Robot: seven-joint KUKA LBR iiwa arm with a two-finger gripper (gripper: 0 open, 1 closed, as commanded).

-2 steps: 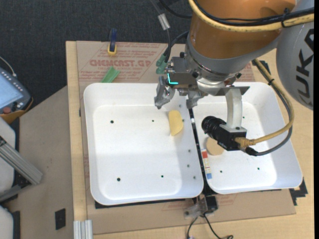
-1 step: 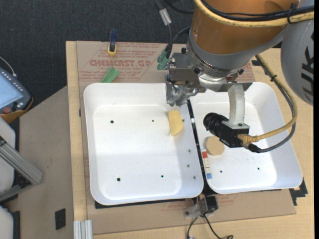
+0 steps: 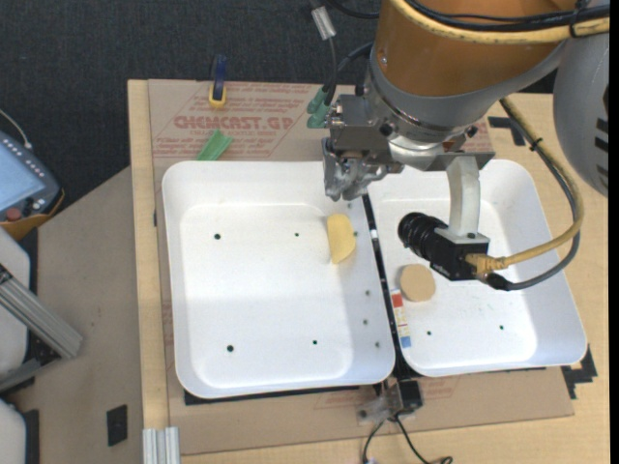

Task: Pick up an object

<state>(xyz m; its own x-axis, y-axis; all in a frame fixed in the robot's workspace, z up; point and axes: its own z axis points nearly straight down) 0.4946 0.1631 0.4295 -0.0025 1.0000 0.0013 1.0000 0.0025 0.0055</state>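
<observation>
A pale yellow wedge-shaped object (image 3: 339, 237) lies in the left bin (image 3: 193, 211), close to its right wall. A round tan disc (image 3: 418, 283) rests in the right bin (image 3: 542, 327), near its left wall. My gripper (image 3: 344, 186) hangs over the far right corner of the left bin, just beyond the yellow object and apart from it. I see nothing held in it. The big orange and grey wrist (image 3: 464, 37) covers the far part of the right bin.
A black cylindrical device (image 3: 440, 246) on a white bracket, with a yellow cable, hangs from the arm over the right bin beside the disc. A small red and blue strip (image 3: 399, 317) lies at the wall between the bins. Green scraps (image 3: 214, 145) sit on the cardboard behind.
</observation>
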